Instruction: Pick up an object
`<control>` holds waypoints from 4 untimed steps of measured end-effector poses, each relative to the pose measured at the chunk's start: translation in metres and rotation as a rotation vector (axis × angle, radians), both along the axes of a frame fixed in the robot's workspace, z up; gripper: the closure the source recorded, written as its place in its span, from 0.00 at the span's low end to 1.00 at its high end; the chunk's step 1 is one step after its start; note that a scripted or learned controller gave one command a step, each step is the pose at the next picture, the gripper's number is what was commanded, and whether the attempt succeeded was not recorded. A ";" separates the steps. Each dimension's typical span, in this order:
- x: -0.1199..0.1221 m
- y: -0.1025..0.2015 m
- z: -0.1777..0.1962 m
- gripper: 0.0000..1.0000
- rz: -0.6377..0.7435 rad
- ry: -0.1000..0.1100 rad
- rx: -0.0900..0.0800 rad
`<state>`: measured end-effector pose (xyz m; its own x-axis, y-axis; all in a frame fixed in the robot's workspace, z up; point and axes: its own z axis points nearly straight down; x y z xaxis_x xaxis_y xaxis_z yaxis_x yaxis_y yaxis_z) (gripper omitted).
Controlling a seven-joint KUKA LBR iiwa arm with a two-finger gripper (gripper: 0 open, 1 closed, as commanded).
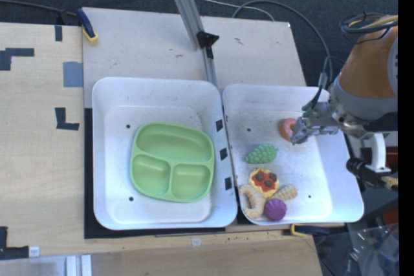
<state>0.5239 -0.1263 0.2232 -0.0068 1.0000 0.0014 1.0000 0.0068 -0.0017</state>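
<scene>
One orange toy (286, 128) sits just at nine o'clock of my gripper (299, 135), touching; grip state unclear.

The arm (370, 84) is a rounded grey body with a broad orange band above the wrist, tapering to a small dark metal hand (299, 134) trailing thin cables.

Occlusion: you see the orange-pink object (286, 128) only in part, the gripper (300, 134) covering its right side | Identity: too small for you to name | Frame edge: the arm (369, 81) is cut off at right | Pile: the pretzel-shaped toy (252, 200) is partly overlapped by neighbouring toys.
</scene>
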 end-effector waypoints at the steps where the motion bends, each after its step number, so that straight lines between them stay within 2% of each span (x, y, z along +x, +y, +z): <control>1: 0.009 0.050 0.009 1.00 0.000 -0.001 0.001; 2: 0.029 0.100 0.016 1.00 0.000 -0.001 0.000; 3: 0.040 0.142 0.008 1.00 -0.001 0.000 -0.001; 4: 0.048 0.199 -0.002 1.00 0.000 0.001 -0.001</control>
